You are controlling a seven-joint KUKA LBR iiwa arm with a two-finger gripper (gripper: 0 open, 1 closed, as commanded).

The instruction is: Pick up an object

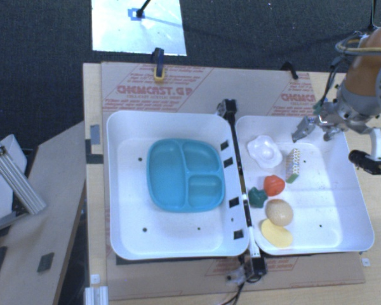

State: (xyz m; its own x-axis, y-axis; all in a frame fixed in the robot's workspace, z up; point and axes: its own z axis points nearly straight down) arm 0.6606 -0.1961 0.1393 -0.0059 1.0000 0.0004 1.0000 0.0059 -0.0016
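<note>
arm [368, 75] bent low, end effector [303, 132] over right bin [349, 189]

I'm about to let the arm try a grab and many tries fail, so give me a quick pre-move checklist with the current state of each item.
1. Things to pick lie in the right bin: ok. A white piece, a corn cob, a red piece, a green piece, a tan egg-like piece and a yellow piece.
2. Gripper over the right bin: ok, near its far edge.
3. Gripper holding nothing: ok, nothing shows between its fingers.
4. Finger opening: cannot tell.
5. Targets well apart: not ok; the tan and yellow pieces touch, and the red and green pieces sit close.
6. Blue tray out of the way: ok, in the left bin.
</note>
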